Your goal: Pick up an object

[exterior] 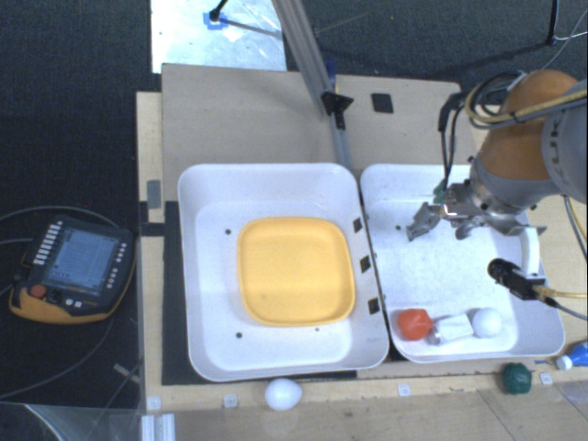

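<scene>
So the arm comes in from the right and the tool sits over the upper part of the right bin. Its two fingers look spread apart, pointing down at the bare white floor of the bin. I can't tell whether the tips actually touch the floor.

The stuff to grab is all lined up along the near edge of that same bin, well apart from the tool:
- a red ball on the left, close to the bin's inner wall
- a white tube lying on its side just beside it, looks like it's touching the red ball
- a white ball at the tube's other end

The left bin has a yellow plate lying flat in the middle, square-ish with rounded corners.

Outside the bins, on the table: a white egg right in front of the left bin, and a green ball off the front right corner of the right bin. Way over on the left there's a handheld controller with a screen, on the dark floor next to the table.
</scene>
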Robot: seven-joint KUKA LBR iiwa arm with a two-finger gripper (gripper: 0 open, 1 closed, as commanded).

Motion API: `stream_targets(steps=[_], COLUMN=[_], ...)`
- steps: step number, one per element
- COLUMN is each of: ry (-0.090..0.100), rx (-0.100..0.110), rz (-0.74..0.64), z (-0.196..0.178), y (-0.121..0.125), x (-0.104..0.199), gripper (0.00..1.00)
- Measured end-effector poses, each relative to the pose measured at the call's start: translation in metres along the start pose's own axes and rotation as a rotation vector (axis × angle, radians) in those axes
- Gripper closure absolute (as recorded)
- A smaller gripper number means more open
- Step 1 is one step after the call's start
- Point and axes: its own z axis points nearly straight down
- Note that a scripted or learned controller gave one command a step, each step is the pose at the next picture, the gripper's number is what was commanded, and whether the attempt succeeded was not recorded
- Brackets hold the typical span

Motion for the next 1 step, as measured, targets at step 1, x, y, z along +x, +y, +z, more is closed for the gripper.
stream_targets(steps=[1], ry=[0.0], rx=[-0.002], rz=[0.0], z=[0.0442], y=[-0.0031], x=[-0.0065], gripper=[0.0])
